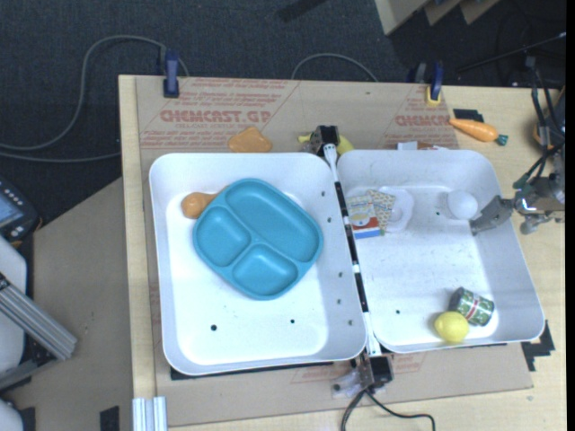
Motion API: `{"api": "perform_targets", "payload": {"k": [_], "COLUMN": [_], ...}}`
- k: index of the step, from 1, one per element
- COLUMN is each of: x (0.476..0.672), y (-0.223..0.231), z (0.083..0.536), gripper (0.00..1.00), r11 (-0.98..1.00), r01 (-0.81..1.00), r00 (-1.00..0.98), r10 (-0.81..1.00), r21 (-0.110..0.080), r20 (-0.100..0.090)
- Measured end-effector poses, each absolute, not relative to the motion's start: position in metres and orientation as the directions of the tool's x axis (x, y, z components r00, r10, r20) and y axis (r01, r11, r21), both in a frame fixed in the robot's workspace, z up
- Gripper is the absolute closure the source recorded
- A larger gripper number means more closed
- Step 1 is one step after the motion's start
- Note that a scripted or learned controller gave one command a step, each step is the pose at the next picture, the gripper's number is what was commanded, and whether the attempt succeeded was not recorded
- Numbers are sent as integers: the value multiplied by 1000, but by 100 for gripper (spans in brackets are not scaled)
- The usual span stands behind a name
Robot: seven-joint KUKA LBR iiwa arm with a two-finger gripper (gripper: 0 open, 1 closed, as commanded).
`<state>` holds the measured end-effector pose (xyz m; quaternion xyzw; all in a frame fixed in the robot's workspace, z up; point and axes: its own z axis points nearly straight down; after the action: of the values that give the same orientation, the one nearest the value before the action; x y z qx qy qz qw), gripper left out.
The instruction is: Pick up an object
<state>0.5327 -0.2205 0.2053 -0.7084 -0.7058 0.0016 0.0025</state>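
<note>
Objects lie apart from the claw (505, 212), which sits at the right bin's (512, 268) right rim, whether spread or closed I cannot tell; a white ball (462, 206) is just beside it; a can (473, 306) touches a lemon (452, 327) near the front; the left bin (180, 321) holds a blue tray (257, 238).

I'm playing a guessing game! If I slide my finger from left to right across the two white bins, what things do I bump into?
Orange ball → blue divided plate → small printed packet → yellow lemon → green can → gripper at the right bin's rim.
</note>
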Motion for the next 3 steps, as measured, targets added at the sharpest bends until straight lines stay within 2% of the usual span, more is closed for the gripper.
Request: {"api": "perform_targets", "payload": {"k": [1, 2, 3], "x": [520, 476, 482], "y": [-209, -203, -161], "z": [209, 151, 270], "gripper": [0, 0, 0], "r11": [0, -3, 6], "r01": [1000, 1000, 1000], "r00": [0, 3, -6], "r10": [1000, 1000, 1000], "r21": [-2, -9, 13], "r20": [1, 4, -3]}}
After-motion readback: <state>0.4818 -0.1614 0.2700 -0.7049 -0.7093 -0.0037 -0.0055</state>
